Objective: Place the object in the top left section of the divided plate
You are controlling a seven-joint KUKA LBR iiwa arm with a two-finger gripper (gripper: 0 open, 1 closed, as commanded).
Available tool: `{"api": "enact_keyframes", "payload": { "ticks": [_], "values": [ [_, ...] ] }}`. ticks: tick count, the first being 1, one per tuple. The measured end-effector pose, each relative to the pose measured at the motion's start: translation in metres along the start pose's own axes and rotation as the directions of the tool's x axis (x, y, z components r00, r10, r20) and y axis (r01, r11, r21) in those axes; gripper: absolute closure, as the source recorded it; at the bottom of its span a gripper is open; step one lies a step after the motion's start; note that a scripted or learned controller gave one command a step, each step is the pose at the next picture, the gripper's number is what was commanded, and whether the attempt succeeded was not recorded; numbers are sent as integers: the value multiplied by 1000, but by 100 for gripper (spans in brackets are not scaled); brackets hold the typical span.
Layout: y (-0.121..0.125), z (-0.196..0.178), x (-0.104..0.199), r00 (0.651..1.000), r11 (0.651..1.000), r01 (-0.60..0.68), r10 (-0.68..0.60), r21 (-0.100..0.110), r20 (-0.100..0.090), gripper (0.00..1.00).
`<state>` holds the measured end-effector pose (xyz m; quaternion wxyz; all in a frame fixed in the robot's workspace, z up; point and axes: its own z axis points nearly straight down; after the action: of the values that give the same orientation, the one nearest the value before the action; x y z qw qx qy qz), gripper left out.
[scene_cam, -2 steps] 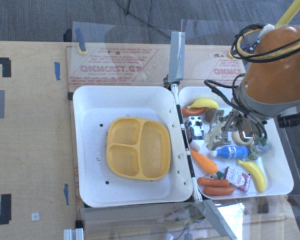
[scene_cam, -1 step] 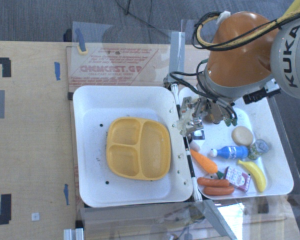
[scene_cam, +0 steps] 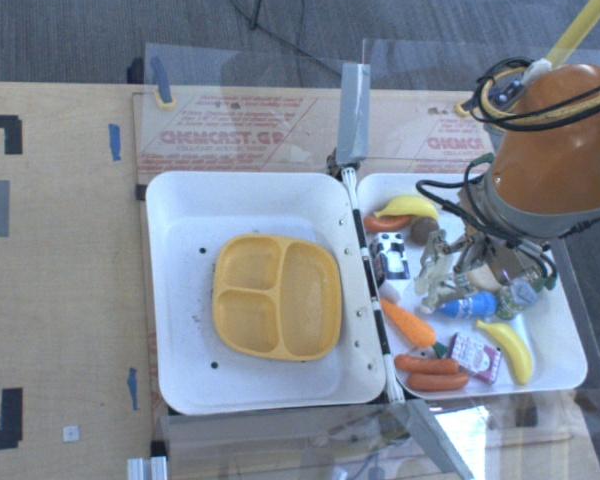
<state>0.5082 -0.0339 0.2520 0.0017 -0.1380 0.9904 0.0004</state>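
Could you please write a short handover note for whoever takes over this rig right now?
Gripper: down in the right bin, among the toy food; whether it holds anything cannot be told from this view.
Divided plate: yellow, in the left bin, with nothing in any of its sections, including the top left section.
Right bin contents: two bananas, carrot, sausages, blue bottle, pink packet.
Done: nothing placed yet.
Left: secure an object, carry it across to the left bin, set it in the plate's top left section.
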Motion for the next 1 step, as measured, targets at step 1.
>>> {"api": "enact_keyframes", "payload": {
  "ticks": [1],
  "values": [
    [-76, -125, 35, 987, 987, -159, 159, 1, 1, 100]
  ]
}}
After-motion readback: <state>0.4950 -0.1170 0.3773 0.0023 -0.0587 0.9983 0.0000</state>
